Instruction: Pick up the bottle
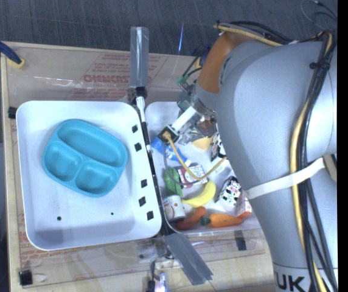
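The arm [271, 102] reached in over the right bin [159, 113] and hid much of it. The pincer [192, 123] hung low over the bin's far end, and whether it was open or closed could not be told, since the wrist covered it. Nothing could be seen held in it.

The bottle [160, 143] was hard to pick out in the clutter. The best guess was the small blue-and-white thing lying near the bin's left wall, just beside the pincer, towards the near end. A green piece [171, 180], a banana [203, 194], a can [174, 207] and a carrot [226, 219] crowded the near end of the same bin. The left bin [40, 224] on the table [70, 72] carried a blue divided plate [86, 157], well apart from all this.

If that was the bottle, it was probably light, hollow plastic: stiff enough to squeeze without harm, but smooth and round, so liable to roll or squirt out of a pinch. The body looked like the safest place to take hold, across its narrow width and near the middle, not at the cap. The wall close beside it left little room on that side, and the neighbouring things could be nudged or caught along with it.
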### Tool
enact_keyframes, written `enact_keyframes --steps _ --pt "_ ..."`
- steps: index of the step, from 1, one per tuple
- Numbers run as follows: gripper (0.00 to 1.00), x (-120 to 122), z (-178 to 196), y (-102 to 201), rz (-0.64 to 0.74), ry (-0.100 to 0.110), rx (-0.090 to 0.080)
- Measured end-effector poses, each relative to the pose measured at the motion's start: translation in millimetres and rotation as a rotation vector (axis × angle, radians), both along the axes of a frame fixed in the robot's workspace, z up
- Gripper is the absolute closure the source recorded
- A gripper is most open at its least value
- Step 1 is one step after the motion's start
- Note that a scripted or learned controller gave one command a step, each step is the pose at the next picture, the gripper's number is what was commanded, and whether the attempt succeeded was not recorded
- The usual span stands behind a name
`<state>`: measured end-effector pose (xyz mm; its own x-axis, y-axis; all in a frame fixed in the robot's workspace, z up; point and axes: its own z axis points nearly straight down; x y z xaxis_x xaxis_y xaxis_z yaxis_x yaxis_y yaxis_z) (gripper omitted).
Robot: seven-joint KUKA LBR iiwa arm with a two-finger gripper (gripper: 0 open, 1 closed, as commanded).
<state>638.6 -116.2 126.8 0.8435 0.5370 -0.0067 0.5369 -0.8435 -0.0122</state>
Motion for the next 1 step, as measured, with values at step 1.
enact_keyframes --steps 1 --pt "1.0 -29.0 121.9 36.2 -0.238 -0.008 -0.006"
